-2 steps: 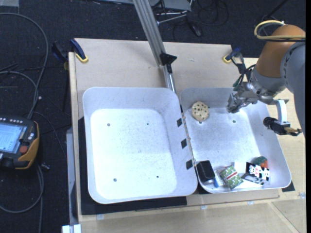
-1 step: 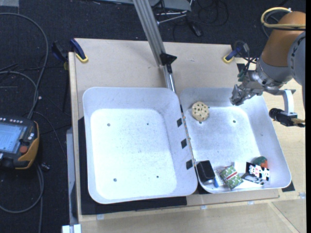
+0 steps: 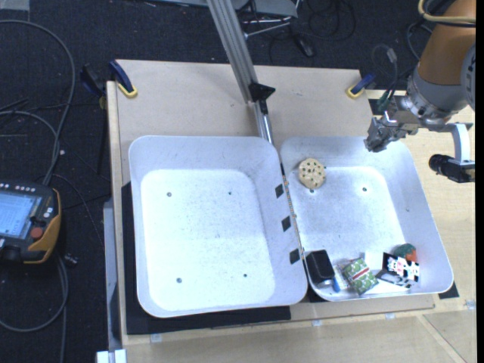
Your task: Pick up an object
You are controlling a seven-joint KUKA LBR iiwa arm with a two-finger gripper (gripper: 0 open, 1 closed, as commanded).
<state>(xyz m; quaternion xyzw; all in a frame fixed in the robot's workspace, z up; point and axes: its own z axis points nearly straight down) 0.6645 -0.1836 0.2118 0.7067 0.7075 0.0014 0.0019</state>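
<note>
One round cookie (image 3: 311, 173) lies alone in the right bin (image 3: 393, 203), probably light and crumbly, best gripped across its rim; whether the fingers (image 3: 376, 144) are open cannot be told.

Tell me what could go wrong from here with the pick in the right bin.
1. The gripper hangs over the right bin's far rim, away from every item, so a straight descent would likely strike the rim or bare floor.
2. The black object, green packet and cow-print item crowd the near wall, leaving little room to grasp.
3. The round cookie-like piece might roll away.
</note>
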